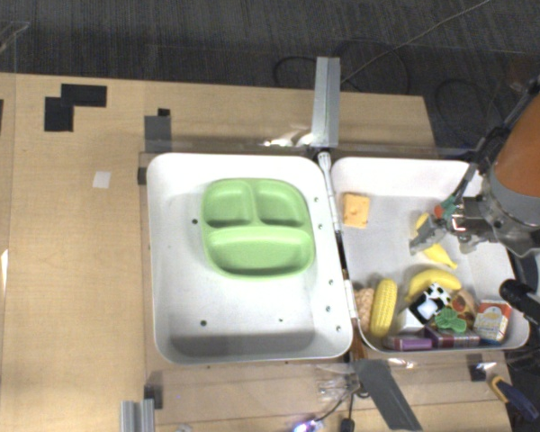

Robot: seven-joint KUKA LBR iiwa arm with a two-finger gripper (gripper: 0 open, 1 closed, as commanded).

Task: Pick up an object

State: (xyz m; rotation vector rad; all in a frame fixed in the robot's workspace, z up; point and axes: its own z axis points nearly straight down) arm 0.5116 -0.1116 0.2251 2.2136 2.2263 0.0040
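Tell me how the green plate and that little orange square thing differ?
The green plate is large, with three compartments; the orange square is small and plain. The plate lies in the left bin, the square in the right bin, near its far left corner. The plate has its bin to itself, while the square shares its bin with a heap of toys. Both lie flat, untouched by the gripper.

Grey arm [522, 207], orange band [533, 151]

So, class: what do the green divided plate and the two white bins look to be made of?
Green divided plate: probably moulded plastic, matte, with one even colour, rounded corners and three soft-edged compartments. White bins: likely plastic too, though painted metal is possible; smooth, slightly glossy walls with soft light reflections and rounded rims.
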